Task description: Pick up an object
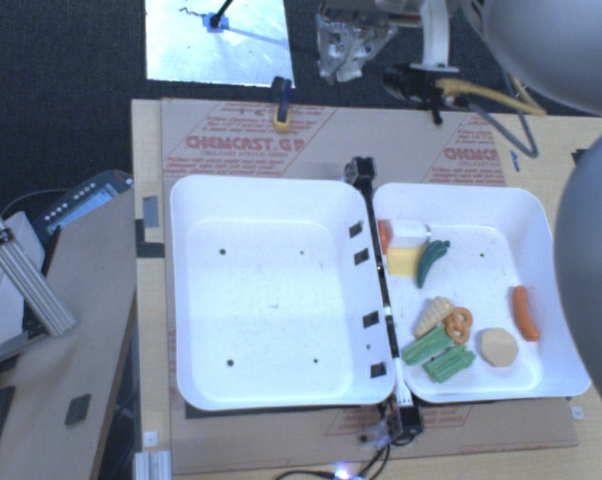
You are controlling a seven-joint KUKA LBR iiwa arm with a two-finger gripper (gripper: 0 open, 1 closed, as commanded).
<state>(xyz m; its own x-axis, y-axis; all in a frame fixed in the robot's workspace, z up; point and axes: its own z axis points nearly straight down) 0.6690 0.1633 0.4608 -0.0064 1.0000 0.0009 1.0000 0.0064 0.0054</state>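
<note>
- At the top of the view, beyond the far edge of the worktop (231, 128), we see the gripper (343, 56) hanging well above and away from both bins; we judge this a parked pose that keeps the bins open to the camera before any reach.
- We cannot tell how its parts are set, because the tip is blurred; nothing shows between them.
- Every candidate sits in the right bin (541, 218), so that is where we would expect a pick.
- Against the divider we see a white block (410, 233) over a yellow block (404, 260), with a dark green pepper (433, 259) leaning beside them.
- Nearer the front, a pretzel (458, 323), a corn piece (434, 315) and 2 green pieces (437, 354) touch one another, which we think makes a clean grasp harder there.
- A tan round (499, 347) and an orange carrot (524, 312) lie apart from the cluster; we judge these the easier targets.
- Our left bin (196, 208) seems the likely drop side.
</note>
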